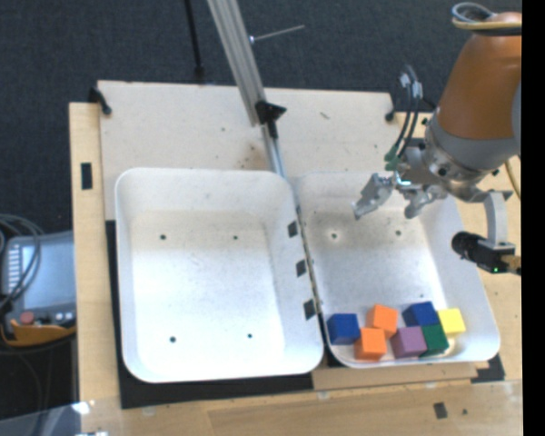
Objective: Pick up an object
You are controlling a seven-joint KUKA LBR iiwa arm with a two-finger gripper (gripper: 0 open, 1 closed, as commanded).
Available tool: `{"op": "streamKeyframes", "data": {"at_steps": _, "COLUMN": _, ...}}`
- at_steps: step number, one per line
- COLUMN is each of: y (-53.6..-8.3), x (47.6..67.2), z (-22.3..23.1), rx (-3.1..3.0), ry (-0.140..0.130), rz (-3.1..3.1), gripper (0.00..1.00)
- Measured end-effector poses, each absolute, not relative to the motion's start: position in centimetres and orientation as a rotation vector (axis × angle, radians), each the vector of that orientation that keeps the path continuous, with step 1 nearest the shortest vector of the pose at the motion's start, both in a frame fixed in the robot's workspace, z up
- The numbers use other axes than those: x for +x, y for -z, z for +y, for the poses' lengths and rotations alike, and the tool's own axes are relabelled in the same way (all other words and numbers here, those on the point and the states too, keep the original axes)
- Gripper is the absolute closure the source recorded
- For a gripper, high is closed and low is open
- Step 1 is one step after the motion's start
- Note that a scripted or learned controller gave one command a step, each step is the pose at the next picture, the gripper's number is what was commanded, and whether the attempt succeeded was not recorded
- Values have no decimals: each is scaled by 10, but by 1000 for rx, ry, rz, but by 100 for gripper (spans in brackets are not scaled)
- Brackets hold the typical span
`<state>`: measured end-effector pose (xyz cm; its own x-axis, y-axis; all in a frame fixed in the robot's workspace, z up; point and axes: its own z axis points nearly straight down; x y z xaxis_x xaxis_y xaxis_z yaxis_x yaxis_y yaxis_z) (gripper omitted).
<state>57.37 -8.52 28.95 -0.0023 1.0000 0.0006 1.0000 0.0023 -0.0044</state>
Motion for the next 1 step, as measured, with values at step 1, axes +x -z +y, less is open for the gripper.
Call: {"op": "streamKeyframes", "data": {"at_steps": 1, "y": -292, "x": 574, "z": -85, "rx": -2222, "ry": 2, "rz": -2222, "gripper": 0}}
